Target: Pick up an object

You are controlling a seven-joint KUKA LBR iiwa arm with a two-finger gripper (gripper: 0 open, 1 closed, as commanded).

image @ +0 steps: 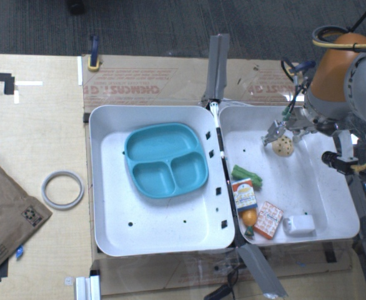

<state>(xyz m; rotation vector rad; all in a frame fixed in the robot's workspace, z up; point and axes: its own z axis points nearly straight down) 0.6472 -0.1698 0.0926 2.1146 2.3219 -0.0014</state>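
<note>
My gripper point(275, 134) was down near the back edge of the right bin point(333, 230), right beside a spotted ball point(284, 146); honestly couldn't tell its state. Blue divided plate point(166, 160) sat in the middle of the left bin point(108, 217).

bench point(33, 130) with two bins point(108, 224), tape ring point(62, 189)
</note>
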